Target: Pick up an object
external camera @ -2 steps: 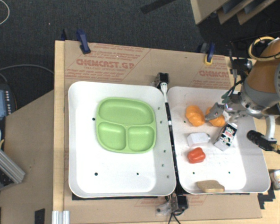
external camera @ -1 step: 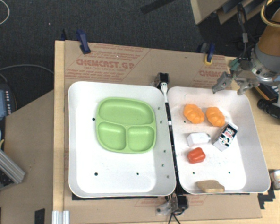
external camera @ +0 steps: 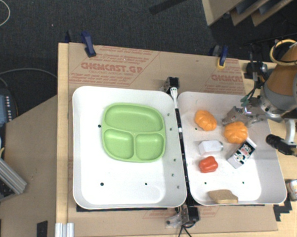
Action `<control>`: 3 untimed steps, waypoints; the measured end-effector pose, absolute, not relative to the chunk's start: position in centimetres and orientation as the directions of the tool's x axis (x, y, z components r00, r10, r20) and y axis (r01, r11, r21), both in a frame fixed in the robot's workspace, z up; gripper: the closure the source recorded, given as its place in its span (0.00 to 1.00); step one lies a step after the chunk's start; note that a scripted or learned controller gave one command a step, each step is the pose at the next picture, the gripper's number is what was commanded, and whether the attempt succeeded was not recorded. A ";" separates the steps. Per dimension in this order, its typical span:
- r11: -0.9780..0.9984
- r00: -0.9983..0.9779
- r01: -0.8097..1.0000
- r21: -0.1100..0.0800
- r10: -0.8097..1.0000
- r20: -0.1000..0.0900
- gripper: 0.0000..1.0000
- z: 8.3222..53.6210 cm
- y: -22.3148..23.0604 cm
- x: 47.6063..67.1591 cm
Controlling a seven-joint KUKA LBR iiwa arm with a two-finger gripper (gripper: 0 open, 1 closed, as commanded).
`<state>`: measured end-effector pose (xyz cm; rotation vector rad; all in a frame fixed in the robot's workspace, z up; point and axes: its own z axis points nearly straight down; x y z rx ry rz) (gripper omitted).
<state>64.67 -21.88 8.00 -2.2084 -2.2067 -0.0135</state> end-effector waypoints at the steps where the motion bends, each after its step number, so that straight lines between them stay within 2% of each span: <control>1: 0.005 -0.005 1.000 0.002 1.000 0.003 1.00 9.6 -22.0 64.9; 2: 0.004 -0.004 1.000 -0.005 1.000 0.004 1.00 8.4 -14.6 62.1; 3: 0.000 0.000 1.000 -0.001 1.000 0.001 0.00 8.5 -15.0 62.2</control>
